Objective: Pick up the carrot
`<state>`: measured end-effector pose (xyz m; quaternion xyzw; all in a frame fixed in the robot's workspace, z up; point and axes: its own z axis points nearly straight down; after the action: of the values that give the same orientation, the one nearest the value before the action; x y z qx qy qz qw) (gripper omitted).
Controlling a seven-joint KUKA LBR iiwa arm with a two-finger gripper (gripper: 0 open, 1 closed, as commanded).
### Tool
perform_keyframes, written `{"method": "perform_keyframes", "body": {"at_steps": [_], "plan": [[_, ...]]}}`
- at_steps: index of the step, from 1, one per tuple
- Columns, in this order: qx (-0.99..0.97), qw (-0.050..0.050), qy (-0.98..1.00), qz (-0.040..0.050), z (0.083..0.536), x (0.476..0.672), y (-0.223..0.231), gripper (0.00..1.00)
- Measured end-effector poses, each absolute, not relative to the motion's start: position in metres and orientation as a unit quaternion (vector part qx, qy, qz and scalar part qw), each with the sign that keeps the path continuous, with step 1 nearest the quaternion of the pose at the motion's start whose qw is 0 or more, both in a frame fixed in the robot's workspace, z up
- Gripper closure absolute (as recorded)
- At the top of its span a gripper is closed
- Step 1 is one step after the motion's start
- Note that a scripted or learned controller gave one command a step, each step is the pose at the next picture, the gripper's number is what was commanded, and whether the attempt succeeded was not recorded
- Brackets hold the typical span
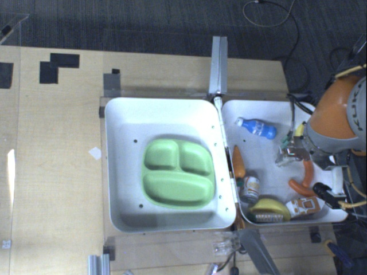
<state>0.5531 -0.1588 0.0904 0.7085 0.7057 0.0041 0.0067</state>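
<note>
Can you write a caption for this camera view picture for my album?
Robot hand hovers in the right bin, away from the carrot.

You're looking at a pale wooden bench (pixel 51 153), two shallow white bins side by side toward its right end, left bin (pixel 120 153), right bin (pixel 264 110), black markers (pixel 57 66) near your bench's far left corner

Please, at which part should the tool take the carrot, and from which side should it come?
Probably at the thick middle of the carrot, coming from above. It lies lengthwise along the right bin's left wall, so there is little room on that side; the small can stands near its lower end.
</note>
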Motion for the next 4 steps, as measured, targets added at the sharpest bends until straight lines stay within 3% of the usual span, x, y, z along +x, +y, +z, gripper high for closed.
{"method": "perform_keyframes", "body": {"at_steps": [1,2,3,4], "plan": [[0.768,0.005,0.641,0.0034,0.089,0.595,-0.202,1.0],[0.766,0.007,0.643,0.005,0.101,0.597,-0.2,1.0],[0.768,0.004,0.64,0.0049,0.09,0.608,-0.13,1.0],[0.863,0.004,0.506,0.0057,0.09,0.542,-0.148,1.0]]}}
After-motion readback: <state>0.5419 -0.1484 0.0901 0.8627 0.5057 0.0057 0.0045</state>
